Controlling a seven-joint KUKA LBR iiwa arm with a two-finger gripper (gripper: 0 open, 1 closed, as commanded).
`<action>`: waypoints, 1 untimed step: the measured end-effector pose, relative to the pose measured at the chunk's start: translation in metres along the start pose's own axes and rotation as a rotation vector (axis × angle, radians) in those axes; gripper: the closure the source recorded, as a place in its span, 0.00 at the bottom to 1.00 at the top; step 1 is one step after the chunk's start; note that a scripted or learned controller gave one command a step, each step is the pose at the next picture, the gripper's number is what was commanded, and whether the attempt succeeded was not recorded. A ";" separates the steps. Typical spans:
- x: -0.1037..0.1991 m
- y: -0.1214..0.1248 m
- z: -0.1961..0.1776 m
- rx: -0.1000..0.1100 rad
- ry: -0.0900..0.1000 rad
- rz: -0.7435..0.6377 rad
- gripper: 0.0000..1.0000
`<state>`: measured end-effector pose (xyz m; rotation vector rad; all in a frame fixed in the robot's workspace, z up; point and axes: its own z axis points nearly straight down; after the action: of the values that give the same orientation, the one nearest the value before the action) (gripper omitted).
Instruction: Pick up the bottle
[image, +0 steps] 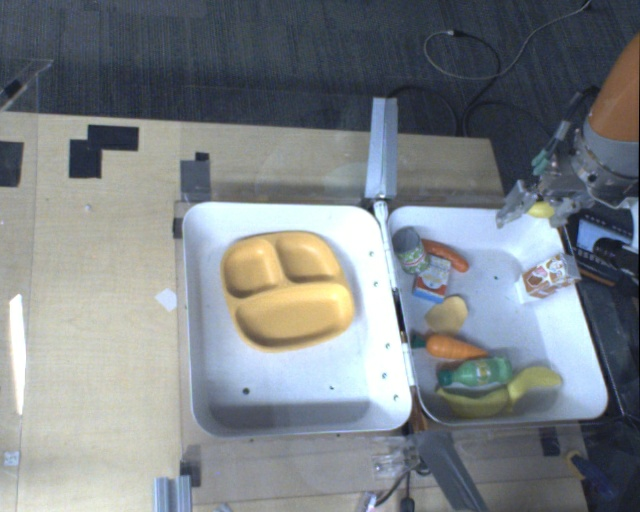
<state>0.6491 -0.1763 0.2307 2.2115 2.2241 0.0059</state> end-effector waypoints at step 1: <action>0.003 -0.045 0.116 0.005 0.008 -0.020 0.00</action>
<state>0.6049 -0.1738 0.1145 2.1952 2.2525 0.0092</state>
